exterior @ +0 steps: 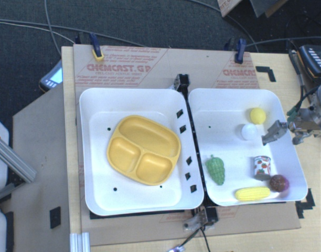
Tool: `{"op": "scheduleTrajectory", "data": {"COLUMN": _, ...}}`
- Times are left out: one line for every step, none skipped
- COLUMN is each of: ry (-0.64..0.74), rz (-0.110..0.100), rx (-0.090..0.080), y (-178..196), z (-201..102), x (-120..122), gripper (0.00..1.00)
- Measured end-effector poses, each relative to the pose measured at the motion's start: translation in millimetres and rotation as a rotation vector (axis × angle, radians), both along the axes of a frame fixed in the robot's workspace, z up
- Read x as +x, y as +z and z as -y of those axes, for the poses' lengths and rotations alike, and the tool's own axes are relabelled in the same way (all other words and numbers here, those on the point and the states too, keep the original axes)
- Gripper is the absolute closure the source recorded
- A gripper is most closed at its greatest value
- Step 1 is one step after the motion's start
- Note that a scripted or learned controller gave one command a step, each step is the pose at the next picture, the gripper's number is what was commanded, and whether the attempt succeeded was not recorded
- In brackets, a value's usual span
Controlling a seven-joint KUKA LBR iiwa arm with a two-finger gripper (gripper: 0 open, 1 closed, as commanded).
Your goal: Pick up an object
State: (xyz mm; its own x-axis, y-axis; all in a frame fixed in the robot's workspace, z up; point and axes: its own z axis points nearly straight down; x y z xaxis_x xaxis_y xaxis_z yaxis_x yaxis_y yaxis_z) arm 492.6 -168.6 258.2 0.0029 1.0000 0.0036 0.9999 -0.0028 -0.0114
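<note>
Yellow plastic marks the divided plate (pixel 143 149), which lies alone in the left bin (pixel 92 140), its three compartments facing up. Past the black divider, the right bin (pixel 223 109) holds the loose objects. Nearest the divider is a green bumpy vegetable (pixel 216 169), lying lengthwise. Further right and toward the front wall rests a yellow corn cob (pixel 252 193), with a dark red round fruit (pixel 279 182) just beside its right end. A small white can with red print (pixel 261 166) stands near the fruit, just behind it. Toward the back of the bin sit a white ball (pixel 249 132) and a yellow lemon (pixel 258 115), close together. The gripper (pixel 274 133) reaches in over the right rim of this bin, just right of the white ball, with nothing visibly between its fingers; whether they are spread or closed cannot be told from this angle.
</note>
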Motion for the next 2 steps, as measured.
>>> {"op": "scheduleTrajectory", "data": {"ry": 0.003, "rz": 0.01, "rx": -0.003, "y": 5, "z": 0, "x": 2, "gripper": 0.0}}
{"op": "scheduleTrajectory", "data": {"ry": 0.002, "rz": 0.005, "rx": 0.0, "y": -49, "z": -3, "x": -8, "gripper": 0.0}}
